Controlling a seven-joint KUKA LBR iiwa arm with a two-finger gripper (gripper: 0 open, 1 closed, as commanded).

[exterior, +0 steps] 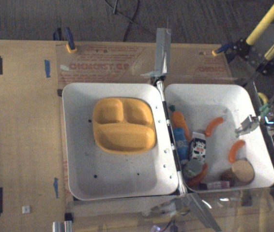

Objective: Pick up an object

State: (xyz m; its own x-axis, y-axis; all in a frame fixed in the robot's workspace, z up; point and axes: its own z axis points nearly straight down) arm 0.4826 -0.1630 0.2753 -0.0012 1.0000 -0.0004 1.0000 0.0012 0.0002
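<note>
Right bin (234, 92), contents, placed relative to the small milk carton (198, 148) standing near the bin's left wall. Candidate item: orange sausage (213, 125), lying alone on bare bin floor just up and right of the carton, curved and touching nothing. Judged a light toy, probably smooth plastic and somewhat slippery, stiff enough to take a squeeze, not fragile. Best hold is across its narrow middle, jaws square to its length, since the rounded ends would likely slide out. Second orange sausage (236, 150): right of the carton, near a round tan disc (243, 170) lying right and below. Carrot (177, 119) and blue packet (179, 137): left and above the carton, crowded against the wall and harder to reach. Gripper (247, 124): well right of the carton and slightly above, close to the bin's right wall; whether it is open or closed cannot be told. Yellow divided plate (124, 124): far left of the carton, in the other bin.
</note>
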